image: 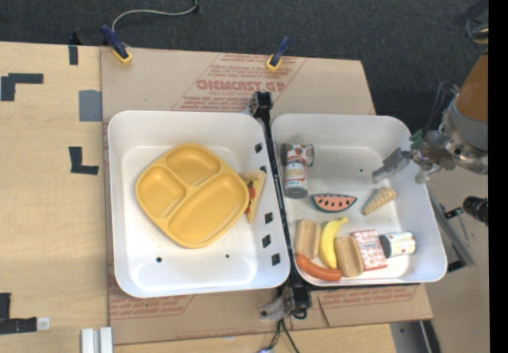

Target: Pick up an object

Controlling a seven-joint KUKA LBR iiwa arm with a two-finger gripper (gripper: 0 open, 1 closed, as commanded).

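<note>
The gripper (394, 163) hung over the right bin (349, 123), near its far right wall, and its jaws looked spread with nothing between them. The nearest likely target was the pale corn cob (379, 201), lying just below the gripper and a little to its left, its long axis slanted from lower left to upper right, so the jaws would probably need to close across that slant. Left of the cob lay a watermelon slice (333, 202), and further left a can (296, 170) on its side against the divider; its label was too small to read. Below the cob, along the bin's near edge, sat a banana (331, 239), a hot dog (317, 269), a small red-and-white carton (368, 249) and a bottle (397, 245), packed close together. The cardboard (230, 82) under both bins, resting on the counter (40, 185), read "CHEMCAST GP" in red.
</note>
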